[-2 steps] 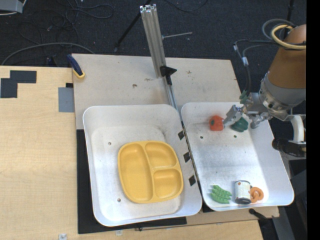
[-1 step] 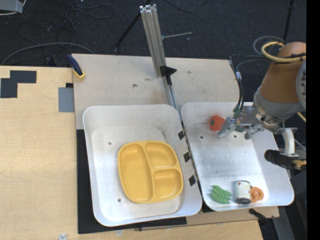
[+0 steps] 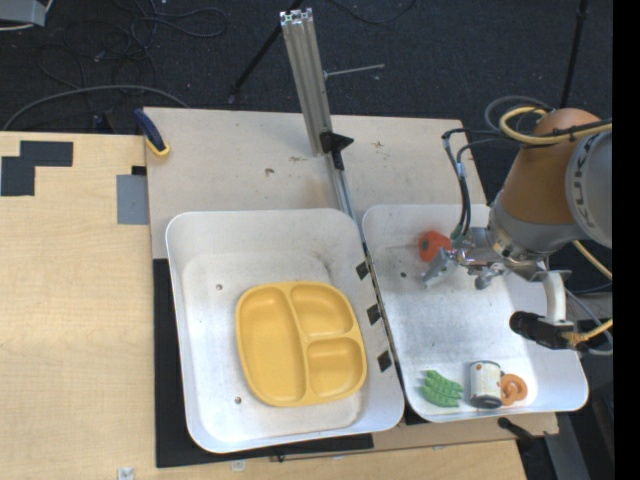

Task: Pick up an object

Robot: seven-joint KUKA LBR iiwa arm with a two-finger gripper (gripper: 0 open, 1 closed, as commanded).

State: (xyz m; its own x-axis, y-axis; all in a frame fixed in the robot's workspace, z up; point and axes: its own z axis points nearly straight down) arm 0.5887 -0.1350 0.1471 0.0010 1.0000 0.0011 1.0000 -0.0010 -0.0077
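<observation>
gripper (image 3: 455, 270) beside red object (image 3: 433, 245), roundish

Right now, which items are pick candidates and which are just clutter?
Job:
red object, beside the gripper
green object
small can
orange piece

Lying about:
yellow divided tray in left bin
metal post

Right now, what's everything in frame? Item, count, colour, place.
bins: 2, white, side by side on the bench
divided plate: 1, yellow, three compartments, in the left bin
red-orange object: 1, upper part of the right bin, beside the hand
green object: 1, near front edge of the right bin
small can-like object: 1, silver-grey, right of the green one
orange ring-like object: 1, against the can
arm: 1, grey with orange band, from the right
hand: 1, over the right bin
</observation>
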